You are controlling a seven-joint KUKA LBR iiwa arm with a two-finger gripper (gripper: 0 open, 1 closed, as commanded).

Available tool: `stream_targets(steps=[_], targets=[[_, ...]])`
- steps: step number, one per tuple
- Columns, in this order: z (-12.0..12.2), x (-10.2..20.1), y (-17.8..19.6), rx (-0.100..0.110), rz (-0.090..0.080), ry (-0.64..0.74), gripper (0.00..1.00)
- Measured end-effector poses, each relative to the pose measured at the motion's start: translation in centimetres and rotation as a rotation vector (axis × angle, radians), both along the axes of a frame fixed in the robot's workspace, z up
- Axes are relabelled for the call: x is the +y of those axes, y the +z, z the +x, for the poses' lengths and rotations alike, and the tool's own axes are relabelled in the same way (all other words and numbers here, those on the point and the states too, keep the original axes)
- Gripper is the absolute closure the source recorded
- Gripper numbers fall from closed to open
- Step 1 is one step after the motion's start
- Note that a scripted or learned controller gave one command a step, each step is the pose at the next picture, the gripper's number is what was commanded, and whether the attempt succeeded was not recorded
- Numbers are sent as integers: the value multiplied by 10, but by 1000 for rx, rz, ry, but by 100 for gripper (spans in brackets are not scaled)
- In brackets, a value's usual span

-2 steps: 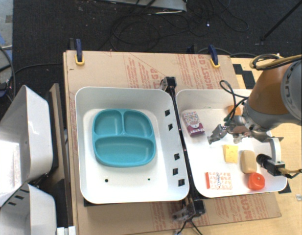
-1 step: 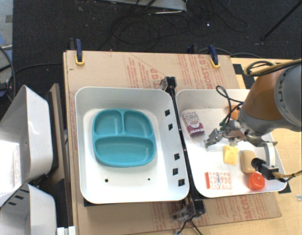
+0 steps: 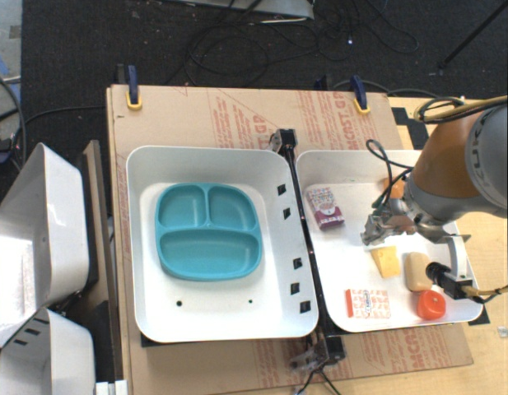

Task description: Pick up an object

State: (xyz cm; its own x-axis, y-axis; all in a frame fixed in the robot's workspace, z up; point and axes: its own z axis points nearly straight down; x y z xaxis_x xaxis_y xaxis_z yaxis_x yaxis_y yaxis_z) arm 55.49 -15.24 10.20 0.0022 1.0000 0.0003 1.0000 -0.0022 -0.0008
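Pincer (image 3: 377,230) low in the right bin (image 3: 344,164), just above and left of a yellow cheese-like wedge (image 3: 387,262); cannot tell how it stands. Nothing visibly held. Other candidates in the same bin: purple-and-white carton (image 3: 324,206), tan bread-like piece (image 3: 417,271), orange-red round piece (image 3: 431,304), flat red-and-white packet (image 3: 368,304). Left bin (image 3: 146,171) holds a teal divided plate (image 3: 208,230). Step judged: approach, grasp not yet made. Next move likely needs centring over the wedge, descending, then closing.
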Motion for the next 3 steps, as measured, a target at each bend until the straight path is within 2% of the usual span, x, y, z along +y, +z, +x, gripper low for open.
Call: stream_targets(steps=[3], targets=[[16, 3, 137, -6, -2, 6, 100]])
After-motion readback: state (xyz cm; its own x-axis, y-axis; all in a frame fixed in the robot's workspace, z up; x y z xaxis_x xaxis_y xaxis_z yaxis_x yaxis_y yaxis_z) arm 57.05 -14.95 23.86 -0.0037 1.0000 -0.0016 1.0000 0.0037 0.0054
